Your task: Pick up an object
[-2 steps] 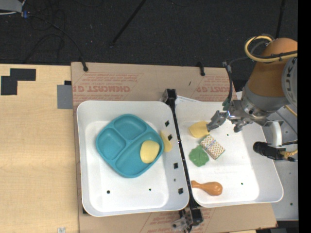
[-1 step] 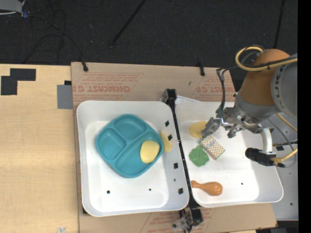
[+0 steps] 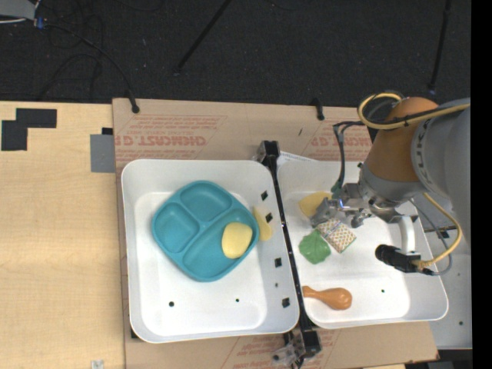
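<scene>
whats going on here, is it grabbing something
A grey and orange robot arm reaches in from the right over the right bin, its tool low among a small cluster there: a yellow piece, a patterned block and a green lump. Whether it grips any of them can't be made out. An orange pear-shaped toy lies apart near the front. In the left bin, a teal divided plate holds a yellow object.

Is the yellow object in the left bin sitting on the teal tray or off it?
On it. The yellow object rests in the right-hand compartment of the teal divided tray.
</scene>
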You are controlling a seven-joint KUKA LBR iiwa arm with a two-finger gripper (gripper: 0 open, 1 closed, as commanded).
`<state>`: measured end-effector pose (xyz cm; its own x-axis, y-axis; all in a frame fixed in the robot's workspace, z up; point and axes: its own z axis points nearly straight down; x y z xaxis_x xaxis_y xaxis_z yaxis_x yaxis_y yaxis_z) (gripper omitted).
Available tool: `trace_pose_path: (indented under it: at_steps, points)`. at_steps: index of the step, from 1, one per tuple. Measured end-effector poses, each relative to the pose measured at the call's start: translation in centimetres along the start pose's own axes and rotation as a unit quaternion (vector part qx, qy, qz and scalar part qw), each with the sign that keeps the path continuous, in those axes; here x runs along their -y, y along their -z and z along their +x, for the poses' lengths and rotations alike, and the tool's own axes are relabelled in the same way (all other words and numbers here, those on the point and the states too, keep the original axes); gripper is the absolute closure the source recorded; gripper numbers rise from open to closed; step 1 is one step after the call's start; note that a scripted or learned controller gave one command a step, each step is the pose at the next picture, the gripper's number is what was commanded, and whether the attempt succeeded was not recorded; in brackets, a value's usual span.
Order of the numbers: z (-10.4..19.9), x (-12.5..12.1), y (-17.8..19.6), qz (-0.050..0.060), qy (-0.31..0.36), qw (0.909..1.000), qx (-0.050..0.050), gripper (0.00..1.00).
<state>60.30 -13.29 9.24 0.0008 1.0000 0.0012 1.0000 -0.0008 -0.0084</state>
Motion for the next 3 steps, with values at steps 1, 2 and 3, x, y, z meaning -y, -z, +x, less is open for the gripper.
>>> trace_pose_path:
  at_steps: [1,2,3]
  points:
    - [0.0,0.0,-0.5,-0.002,-0.001,1.0,0.0,0.0]
    - [0.0,0.1,0.5,-0.001,-0.002,1.0,0.0,1.0]
    - [0.8,0.2,5.1,-0.005,0.001,1.0,0.0,1.0]
